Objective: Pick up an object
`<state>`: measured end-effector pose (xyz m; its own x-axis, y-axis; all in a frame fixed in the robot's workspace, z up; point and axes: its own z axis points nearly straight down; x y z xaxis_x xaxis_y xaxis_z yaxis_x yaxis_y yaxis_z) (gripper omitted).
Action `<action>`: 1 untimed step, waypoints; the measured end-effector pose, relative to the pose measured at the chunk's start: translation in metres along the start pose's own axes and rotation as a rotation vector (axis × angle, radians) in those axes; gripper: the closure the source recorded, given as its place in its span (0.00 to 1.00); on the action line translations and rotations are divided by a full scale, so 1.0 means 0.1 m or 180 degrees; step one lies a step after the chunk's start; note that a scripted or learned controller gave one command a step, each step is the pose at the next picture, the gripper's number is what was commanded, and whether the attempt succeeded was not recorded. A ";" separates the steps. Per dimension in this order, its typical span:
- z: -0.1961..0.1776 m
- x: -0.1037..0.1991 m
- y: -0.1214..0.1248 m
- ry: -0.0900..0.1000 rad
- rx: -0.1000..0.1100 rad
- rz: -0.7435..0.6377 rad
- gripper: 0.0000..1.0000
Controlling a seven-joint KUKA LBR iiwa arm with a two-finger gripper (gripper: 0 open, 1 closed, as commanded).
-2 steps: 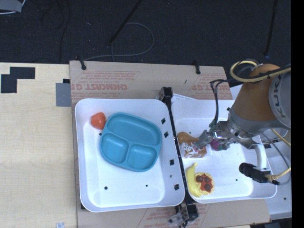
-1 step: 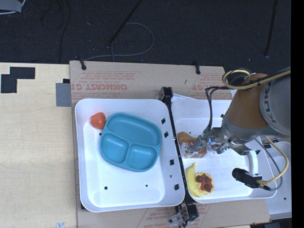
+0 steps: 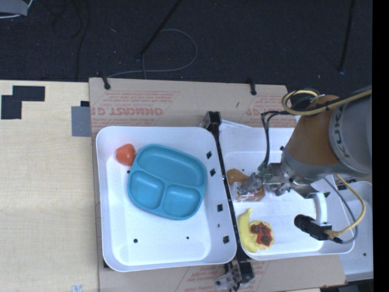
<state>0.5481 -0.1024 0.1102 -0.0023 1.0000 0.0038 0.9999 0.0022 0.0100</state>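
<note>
Two white bins sit side by side; left bin (image 3: 115,242) holds a blue divided plate (image 3: 166,181) and an orange-red ball (image 3: 125,154); right bin (image 3: 285,248) holds a brown item (image 3: 236,176), touching the gripper (image 3: 250,188), and a yellow piece (image 3: 254,231); grasp state cannot be determined.

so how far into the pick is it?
Nothing looks lifted yet. In hand: the gripper is down in the right bin over a brown object near the divider; whether the jaws have it, I can't tell. Left: a confirmed grasp and the lift. The banana and small pizza lie untouched, as do the blue tray and tomato in the left bin.
</note>
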 end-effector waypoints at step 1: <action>-0.12 -0.06 0.03 -0.0028 -0.0036 0.0032 1.00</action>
<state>0.5507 -0.1082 0.1224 0.0079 1.0000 -0.0048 0.9997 -0.0078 0.0212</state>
